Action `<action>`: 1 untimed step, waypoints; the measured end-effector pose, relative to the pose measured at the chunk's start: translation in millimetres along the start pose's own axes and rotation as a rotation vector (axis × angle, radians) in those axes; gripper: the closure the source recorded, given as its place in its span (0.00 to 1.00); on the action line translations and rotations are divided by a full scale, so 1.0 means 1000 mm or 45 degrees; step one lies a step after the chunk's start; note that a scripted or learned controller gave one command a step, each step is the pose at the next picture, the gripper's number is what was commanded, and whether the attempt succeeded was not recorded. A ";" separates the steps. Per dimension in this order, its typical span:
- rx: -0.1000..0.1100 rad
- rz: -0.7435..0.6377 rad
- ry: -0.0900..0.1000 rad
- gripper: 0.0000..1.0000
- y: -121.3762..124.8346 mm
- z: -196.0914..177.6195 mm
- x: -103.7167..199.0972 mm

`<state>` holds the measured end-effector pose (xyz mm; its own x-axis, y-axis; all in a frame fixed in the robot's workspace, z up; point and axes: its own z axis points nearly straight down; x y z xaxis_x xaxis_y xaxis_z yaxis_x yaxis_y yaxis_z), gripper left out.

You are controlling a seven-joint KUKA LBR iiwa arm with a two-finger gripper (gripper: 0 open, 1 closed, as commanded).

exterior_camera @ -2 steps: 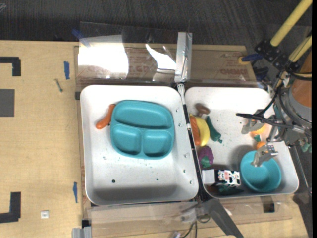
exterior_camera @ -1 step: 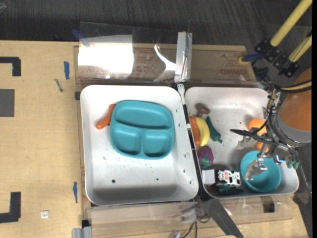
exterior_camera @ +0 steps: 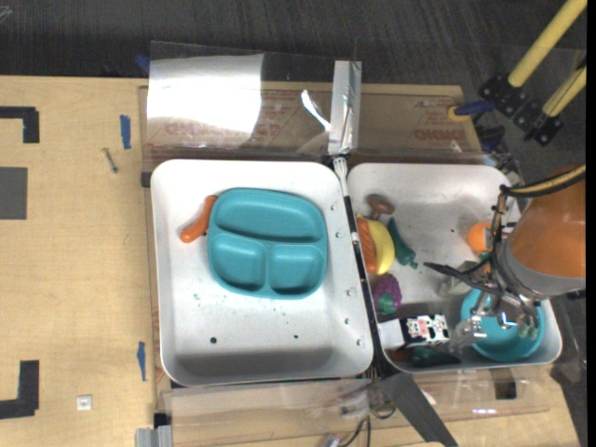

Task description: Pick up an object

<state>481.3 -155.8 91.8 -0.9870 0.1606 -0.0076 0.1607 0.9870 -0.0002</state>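
A teal tray [exterior_camera: 268, 240] and an orange carrot [exterior_camera: 195, 223] lie in the left bin [exterior_camera: 177, 343]. In the right bin [exterior_camera: 428, 189], a banana [exterior_camera: 378, 247] lies near the divider, long axis up-down in frame. At lower right the gripper [exterior_camera: 494, 317] hovers over a teal bowl [exterior_camera: 512, 341]; its jaw state cannot be told. It risks closing on the bowl's rim and slipping.

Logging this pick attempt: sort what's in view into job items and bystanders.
Job: gripper, teal bowl beneath it, right bin.

Lying about: teal tray, orange carrot, left bin, banana, purple toy, card.
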 end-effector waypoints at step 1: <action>0.020 0.055 0.004 0.00 0.030 -0.016 -0.032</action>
<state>517.3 -131.2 108.0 -0.9792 0.2031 -0.0050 0.2031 0.9790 -0.0158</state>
